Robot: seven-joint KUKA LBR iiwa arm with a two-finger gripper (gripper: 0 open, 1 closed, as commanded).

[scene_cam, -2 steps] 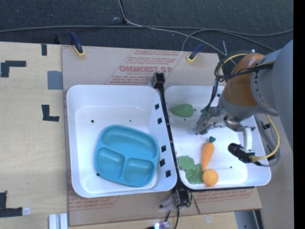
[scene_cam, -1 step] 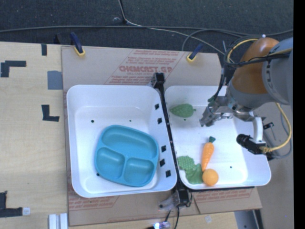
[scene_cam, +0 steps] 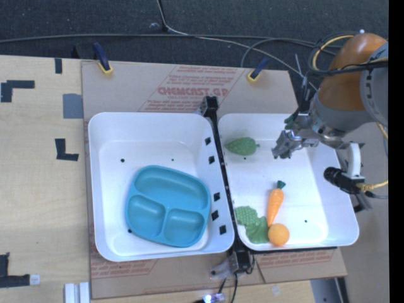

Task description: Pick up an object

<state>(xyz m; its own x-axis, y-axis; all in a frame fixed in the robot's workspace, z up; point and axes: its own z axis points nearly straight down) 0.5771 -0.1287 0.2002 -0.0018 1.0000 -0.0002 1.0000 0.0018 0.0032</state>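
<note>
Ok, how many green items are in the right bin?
2. One green leaf lies near the bin's far left corner, by the divider. Another green leafy piece sits at the near edge, beside the carrot and orange ball.

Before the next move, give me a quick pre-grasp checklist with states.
1. Gripper over the right bin: ok.
2. Gripper holding nothing: cannot tell, too small and blurred.
3. Targets in right bin: ok, green leaf, carrot, orange ball, green piece.
4. Nearest target free-standing: ok, leaf lies apart from the rest, left of the gripper.
5. Carrot, ball and green piece separated: not ok, clustered and touching near the front wall.
6. Blue tray out of the way: ok, in the left bin.
</note>
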